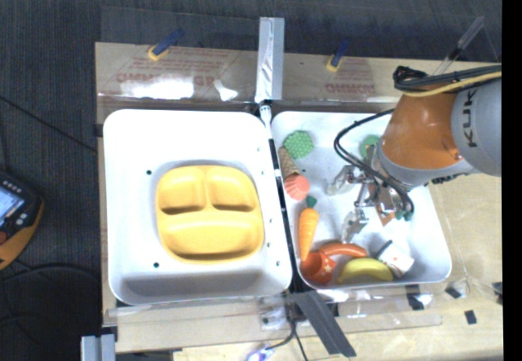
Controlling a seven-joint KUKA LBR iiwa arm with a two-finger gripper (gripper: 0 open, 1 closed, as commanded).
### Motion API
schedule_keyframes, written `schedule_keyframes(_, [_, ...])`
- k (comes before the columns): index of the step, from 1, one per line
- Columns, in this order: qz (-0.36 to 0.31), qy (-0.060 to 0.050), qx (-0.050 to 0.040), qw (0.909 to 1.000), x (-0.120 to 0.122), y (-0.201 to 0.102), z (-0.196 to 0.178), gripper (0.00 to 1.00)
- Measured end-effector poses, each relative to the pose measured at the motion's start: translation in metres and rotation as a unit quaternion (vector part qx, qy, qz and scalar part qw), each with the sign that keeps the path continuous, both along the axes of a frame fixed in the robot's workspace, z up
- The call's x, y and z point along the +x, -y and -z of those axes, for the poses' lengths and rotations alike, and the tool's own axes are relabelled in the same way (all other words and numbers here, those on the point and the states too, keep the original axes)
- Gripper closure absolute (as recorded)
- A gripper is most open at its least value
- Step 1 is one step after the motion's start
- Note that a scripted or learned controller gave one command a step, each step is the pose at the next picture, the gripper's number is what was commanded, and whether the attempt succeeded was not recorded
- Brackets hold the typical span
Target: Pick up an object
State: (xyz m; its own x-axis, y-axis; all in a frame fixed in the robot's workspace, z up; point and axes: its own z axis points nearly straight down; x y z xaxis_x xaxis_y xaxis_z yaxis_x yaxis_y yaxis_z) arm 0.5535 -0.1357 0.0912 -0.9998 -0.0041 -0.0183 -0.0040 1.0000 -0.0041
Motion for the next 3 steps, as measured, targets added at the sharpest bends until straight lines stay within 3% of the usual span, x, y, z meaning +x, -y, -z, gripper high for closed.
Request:
schedule_keyframes(1, [0.127, -0.007, 0.0024, 0.9919, 0.034, 0.071, -0.048, 0.0])
schedule_keyframes(2, [0.189, -0.004, 0.0032, 0.982, 0.1, 0.064, 0.003, 0.0])
schedule_keyframes(3, [0.135, -0.004, 0.0019, 0.9908, 0.041, 0.088, 0.002, 0.0])
